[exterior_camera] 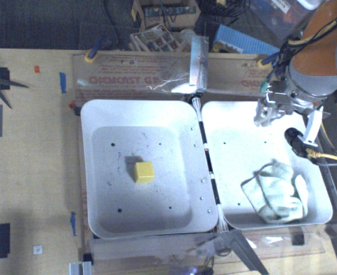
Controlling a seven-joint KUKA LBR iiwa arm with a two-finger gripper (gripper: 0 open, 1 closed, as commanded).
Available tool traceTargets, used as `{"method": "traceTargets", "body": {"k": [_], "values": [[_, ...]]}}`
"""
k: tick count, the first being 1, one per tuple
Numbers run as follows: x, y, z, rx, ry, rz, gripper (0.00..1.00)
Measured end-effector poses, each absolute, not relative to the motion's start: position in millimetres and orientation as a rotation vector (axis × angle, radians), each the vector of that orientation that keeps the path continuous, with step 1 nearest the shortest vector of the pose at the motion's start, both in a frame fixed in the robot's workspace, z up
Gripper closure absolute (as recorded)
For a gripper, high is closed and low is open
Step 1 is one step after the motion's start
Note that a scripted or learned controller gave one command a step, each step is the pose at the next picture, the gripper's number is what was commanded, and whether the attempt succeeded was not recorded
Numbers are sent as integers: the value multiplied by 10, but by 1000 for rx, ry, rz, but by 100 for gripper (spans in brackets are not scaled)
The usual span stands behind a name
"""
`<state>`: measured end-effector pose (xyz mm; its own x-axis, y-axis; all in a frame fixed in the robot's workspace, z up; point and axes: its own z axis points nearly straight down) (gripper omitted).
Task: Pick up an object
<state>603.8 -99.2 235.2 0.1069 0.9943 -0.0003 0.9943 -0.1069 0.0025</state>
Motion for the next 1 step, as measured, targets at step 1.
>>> {"method": "traceTargets", "body": {"k": [1], "values": [[5960, -1107, 2747, 2732, 1549, 1, 100]]}}
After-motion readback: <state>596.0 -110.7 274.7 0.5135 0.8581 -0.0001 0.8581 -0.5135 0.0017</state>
